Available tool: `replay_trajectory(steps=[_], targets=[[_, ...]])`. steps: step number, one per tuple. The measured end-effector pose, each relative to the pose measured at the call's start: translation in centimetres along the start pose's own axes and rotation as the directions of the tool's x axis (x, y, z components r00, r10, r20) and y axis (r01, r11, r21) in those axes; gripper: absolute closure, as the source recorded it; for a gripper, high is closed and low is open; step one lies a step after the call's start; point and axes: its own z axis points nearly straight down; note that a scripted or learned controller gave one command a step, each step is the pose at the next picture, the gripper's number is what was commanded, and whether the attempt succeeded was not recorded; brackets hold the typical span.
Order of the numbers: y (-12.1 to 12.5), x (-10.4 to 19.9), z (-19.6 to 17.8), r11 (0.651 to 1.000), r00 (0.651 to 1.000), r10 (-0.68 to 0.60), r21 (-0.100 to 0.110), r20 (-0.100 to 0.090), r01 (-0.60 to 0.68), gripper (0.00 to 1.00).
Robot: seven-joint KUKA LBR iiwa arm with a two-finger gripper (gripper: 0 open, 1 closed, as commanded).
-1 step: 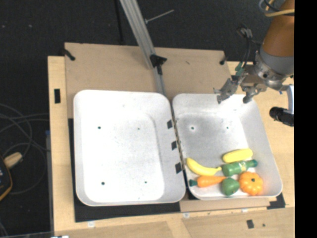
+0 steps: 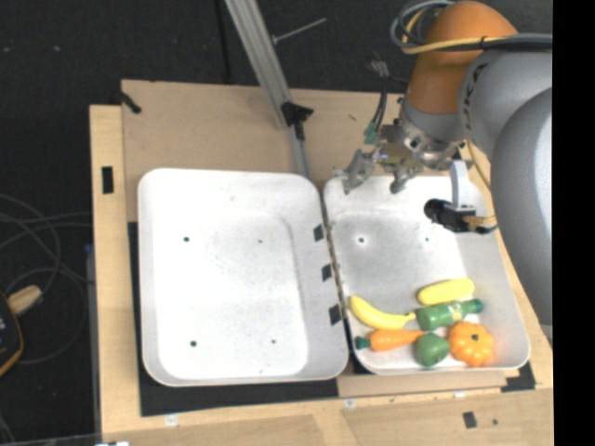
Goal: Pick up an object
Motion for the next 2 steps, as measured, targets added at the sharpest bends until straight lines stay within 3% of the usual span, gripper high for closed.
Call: replay_trajectory(steps=[1,2], targets=[[0.5,-2.0,9.3,1.000,1.000,0.008,-0.003,0.004,-0.008,0.00],[-0.4,-8.4,-5.3,1.000,1.000,0.008,-0.016,0.004,-0.008,0.00]])
